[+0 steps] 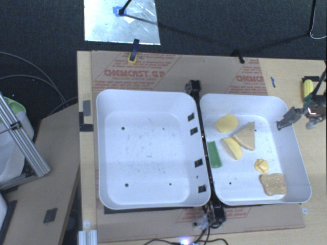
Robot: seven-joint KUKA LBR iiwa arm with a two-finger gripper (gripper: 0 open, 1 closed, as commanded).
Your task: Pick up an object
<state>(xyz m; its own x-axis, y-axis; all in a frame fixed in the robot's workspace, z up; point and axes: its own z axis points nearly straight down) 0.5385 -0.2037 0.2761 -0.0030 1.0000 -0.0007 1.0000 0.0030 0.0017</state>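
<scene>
Pincer [287, 119] at right bin [296, 152] rim, grip state unclear

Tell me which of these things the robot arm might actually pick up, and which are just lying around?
For the job:
gripper
yellow round piece
tan wedge
yellow oblong piece
green stick
small yellow lump
tan toast-like piece
right bin

Lying about:
left bin
cardboard sheet
metal plate

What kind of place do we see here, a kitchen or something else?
Probably a robot lab, not a kitchen: two white bins sit on a bench, toy food pieces such as a green stick lie in one, and the tool reaches in.
</scene>
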